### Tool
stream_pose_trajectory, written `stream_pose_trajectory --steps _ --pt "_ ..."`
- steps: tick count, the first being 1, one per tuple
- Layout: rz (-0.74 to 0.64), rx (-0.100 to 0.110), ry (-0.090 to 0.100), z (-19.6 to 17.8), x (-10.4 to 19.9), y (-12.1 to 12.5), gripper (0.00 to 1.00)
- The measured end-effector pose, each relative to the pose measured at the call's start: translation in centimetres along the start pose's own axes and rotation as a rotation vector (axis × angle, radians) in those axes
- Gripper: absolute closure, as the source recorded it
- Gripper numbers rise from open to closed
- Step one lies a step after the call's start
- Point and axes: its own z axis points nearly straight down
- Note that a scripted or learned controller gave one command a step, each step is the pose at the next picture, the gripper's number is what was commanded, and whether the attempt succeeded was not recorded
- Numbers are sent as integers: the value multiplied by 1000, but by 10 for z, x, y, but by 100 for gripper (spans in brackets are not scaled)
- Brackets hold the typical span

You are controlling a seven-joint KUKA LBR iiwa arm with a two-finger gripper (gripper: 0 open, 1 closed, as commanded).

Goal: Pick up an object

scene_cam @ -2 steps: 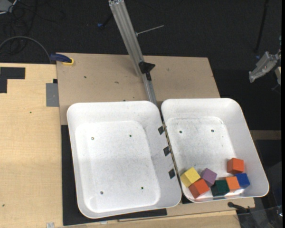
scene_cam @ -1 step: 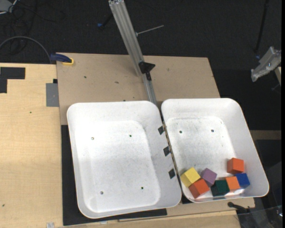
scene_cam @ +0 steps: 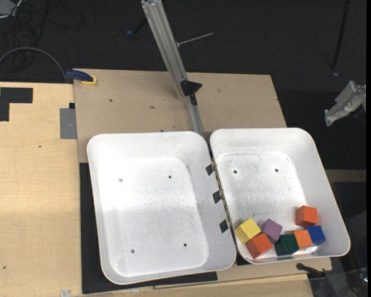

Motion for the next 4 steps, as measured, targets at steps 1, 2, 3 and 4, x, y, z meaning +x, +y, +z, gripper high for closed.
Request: stream_pose_trajectory --steps 1,2,3,4 --pt "-2 1 0 0 38 -7 0" --pt "-6 2 1 12 105 -7 0" --pt "1 -1 -1 1 84 -7 0" --pt "-3 1 0 1 85 -7 0"
